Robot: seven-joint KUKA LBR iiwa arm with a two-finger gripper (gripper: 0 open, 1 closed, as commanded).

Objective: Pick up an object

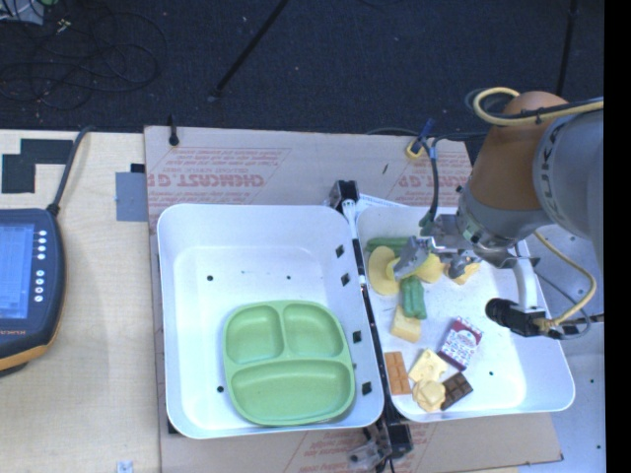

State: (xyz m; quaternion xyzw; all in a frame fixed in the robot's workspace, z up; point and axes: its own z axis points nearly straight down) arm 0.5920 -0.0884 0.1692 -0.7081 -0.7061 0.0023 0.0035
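Where the gripper (431, 255) dips into the far left part of the right bin (537, 387), its metal parts blur against the yellow pieces (383, 270) beneath, so I cannot tell how the jaws stand. A green block (413, 300), a small printed packet (459, 343) and pale yellow chunks (428, 378) lie nearer. The left bin (187, 264) holds a smooth green divided plate (288, 362). The grey arm (552, 180) bends in from the right.

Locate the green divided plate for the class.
In the camera view the green divided plate lies in the left bin, toward its near edge, beside the divider between the bins.
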